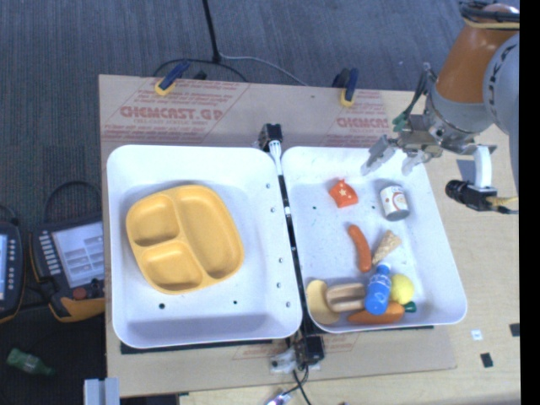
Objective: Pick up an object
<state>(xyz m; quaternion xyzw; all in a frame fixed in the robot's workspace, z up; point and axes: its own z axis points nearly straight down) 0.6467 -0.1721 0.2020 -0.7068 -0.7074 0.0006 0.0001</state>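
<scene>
My gripper hangs open over the far edge of the right bin, its two fingers spread with nothing between them. Just below it lies a small white can, and left of that an orange-red toy piece. Further down the bin are a sausage and a tan cone. At the near edge sit a hot dog bun, a blue bottle, a yellow lemon and a carrot.
The left bin holds a yellow divided plate. Two clamps grip the cardboard at the back. A black bracket sits between the bins. A pendant lies at the left.
</scene>
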